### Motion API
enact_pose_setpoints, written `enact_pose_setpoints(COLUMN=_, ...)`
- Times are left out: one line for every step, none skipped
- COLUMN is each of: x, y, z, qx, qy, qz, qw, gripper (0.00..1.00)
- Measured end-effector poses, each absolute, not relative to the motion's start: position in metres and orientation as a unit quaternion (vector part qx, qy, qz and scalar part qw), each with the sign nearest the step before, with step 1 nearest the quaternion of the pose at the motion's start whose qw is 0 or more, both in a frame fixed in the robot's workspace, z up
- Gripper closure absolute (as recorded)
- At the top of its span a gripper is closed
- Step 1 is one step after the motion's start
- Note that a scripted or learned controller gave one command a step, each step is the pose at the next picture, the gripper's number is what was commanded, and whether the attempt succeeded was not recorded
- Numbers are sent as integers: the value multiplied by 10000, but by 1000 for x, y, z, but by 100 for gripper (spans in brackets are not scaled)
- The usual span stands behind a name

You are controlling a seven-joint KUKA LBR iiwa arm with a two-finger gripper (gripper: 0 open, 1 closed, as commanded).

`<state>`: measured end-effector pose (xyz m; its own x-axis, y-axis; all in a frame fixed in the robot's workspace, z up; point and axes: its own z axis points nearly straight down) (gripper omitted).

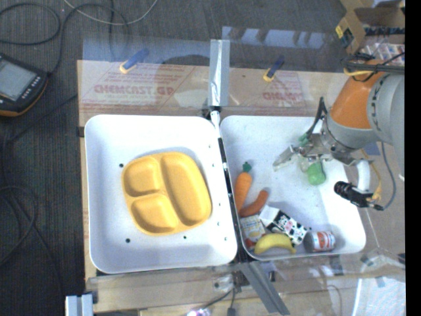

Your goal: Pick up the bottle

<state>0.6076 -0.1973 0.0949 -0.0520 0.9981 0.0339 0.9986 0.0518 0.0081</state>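
Arm [378,114] comes in from the right, grey with the orange band above the wrist, wrist over the upper right part of the right bin [263,137]. Gripper [304,155] sits low over that bin, metal fingers [284,158] splayed toward the left. Green bottle [316,172] lies just beside and below the gripper, right under the wrist, partly covered by it; looks like it is touching or nearly touching the gripper, but whether the fingers are closed around it or spread apart, cannot tell from this angle. Bottle is in the upper right area of the right bin, well apart from the other stuff. Along that bin's left wall: a carrot [243,184] with green top, upright-ish, and a sausage [255,202] angled next to it, touching or nearly so. At the bottom edge of the bin: a small printed cup [251,228], a banana [274,243], a black-and-white cow-pattern item [287,224], and a can [320,240] lying on its side at the lower right corner. Left bin [105,150] holds a yellow divided tray [168,191] with three compartments, roughly centred. Two blue clamps [133,60] on the bench board behind the bins.
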Motion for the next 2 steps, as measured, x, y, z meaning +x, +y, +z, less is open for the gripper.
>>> enact_pose_setpoints(x=647, y=-197, z=94, qx=-6822, qy=-7311, qz=-98, qw=-45, gripper=0)
enact_pose_setpoints(x=646, y=-200, z=100, qx=-6821, qy=-7312, qz=-44, qw=-76, gripper=100)
